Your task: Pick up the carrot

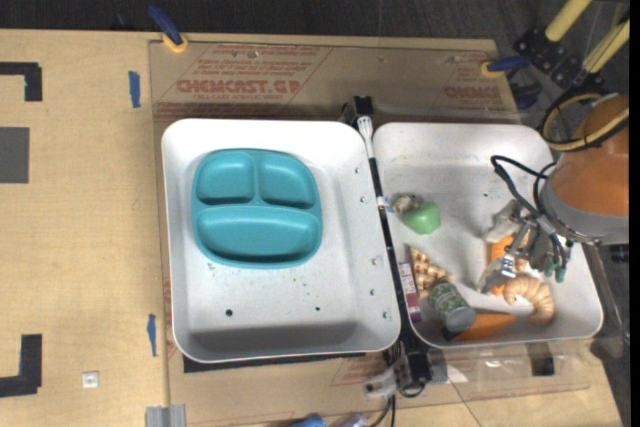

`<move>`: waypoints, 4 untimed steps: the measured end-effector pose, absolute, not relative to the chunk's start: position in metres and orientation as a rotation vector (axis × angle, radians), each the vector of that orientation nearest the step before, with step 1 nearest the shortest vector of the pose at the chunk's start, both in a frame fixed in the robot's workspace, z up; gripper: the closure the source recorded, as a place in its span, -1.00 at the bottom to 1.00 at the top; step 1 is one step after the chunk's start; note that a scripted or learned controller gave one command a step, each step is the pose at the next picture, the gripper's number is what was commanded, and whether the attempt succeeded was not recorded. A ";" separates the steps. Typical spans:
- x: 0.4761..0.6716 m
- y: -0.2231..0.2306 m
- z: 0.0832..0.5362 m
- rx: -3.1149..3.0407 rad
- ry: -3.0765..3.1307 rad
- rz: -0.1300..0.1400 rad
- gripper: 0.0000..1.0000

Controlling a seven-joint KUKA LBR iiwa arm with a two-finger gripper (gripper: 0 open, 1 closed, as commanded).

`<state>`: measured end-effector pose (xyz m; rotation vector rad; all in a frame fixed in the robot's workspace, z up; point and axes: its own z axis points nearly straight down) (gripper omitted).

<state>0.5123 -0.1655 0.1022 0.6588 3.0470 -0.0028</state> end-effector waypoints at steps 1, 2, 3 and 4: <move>0.515 -0.166 0.113 0.655 3.040 -0.004 1.00; 0.514 -0.165 0.113 0.655 3.041 -0.004 -1.00; 0.501 -0.152 0.090 0.842 3.015 0.001 -1.00; 0.487 -0.156 0.091 0.618 3.059 0.004 -1.00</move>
